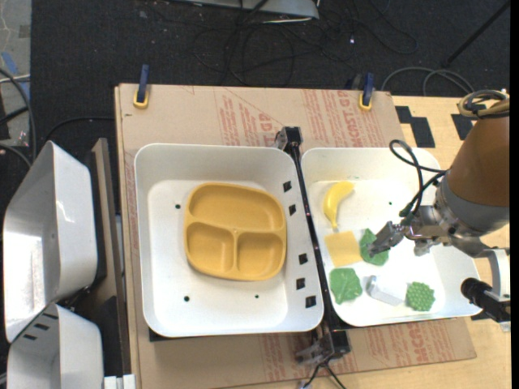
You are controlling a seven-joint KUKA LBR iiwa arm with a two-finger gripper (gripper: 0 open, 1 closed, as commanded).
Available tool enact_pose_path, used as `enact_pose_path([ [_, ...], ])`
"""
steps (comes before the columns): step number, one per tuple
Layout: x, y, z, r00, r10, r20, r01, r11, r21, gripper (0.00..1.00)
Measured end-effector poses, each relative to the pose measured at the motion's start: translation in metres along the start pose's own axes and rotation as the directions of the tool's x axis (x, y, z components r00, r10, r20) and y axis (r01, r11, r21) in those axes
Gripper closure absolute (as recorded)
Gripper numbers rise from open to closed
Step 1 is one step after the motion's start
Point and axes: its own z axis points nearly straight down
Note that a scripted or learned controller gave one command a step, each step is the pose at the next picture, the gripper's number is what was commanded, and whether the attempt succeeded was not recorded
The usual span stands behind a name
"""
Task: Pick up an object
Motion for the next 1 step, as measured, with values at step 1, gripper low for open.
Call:
enact_pose_path([
  [1, 0.0002, 0.0022, -0.0044, 1.000, -0.002, 0.002, 0.002, 1.000, -0.010, 0.00],
])
